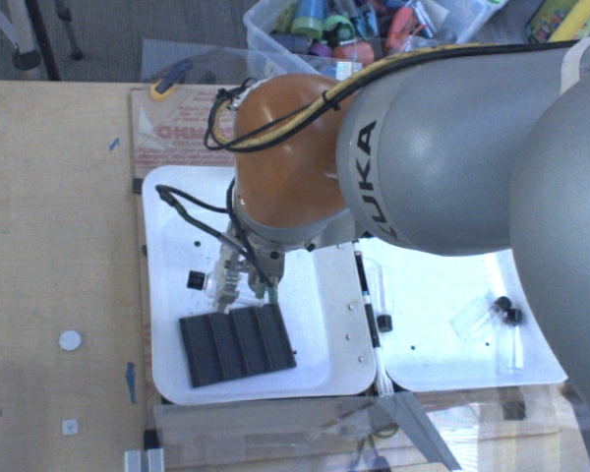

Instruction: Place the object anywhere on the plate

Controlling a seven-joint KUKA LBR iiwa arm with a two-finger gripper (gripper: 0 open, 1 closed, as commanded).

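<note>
The gripper hangs low over the left white bin, just above the top edge of a dark grey ridged flat plate. I cannot tell how the gripper is set, because the big grey arm with its orange band covers much of it. Something small and clear seems to sit at the gripper tip, but it is too blurry to name. The plate lies flat near the front of the left bin, and its ridges run from front to back, tilted a little. A small black block sits just left of the gripper. In the right white bin lie a small black thing and a clear plastic piece. A clear box of bright toys stands behind the tabletop.
</note>
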